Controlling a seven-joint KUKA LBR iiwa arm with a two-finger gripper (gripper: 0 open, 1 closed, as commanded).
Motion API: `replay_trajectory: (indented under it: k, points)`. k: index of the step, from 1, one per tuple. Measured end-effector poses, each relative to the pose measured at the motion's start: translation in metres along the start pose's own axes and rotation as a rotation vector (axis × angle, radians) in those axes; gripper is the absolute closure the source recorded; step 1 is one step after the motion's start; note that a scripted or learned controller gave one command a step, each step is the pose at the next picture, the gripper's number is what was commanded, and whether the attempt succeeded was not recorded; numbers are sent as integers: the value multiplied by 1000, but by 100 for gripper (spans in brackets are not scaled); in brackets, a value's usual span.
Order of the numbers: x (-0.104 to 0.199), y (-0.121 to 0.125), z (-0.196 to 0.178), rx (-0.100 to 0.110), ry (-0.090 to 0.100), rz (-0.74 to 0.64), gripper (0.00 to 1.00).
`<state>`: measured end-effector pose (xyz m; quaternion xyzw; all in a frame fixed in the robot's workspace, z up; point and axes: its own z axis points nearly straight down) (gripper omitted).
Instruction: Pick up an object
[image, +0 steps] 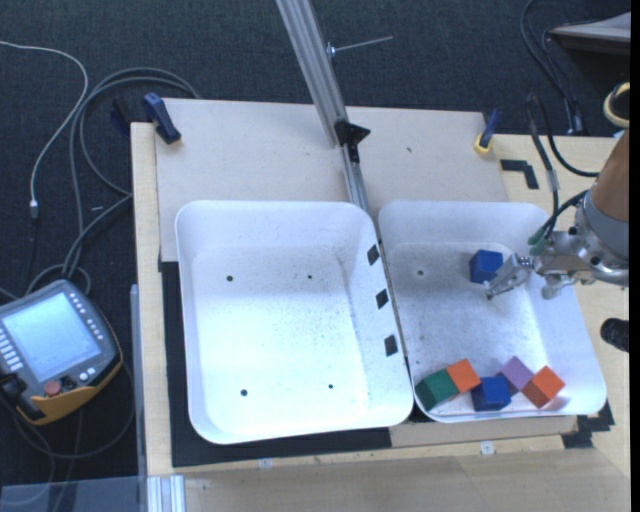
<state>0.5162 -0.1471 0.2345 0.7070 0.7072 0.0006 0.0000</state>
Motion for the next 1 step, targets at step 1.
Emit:
replay_trajectory:
  k: [1]
  points:
    - [-17, 87, 139, 1, -2, -2, 0]
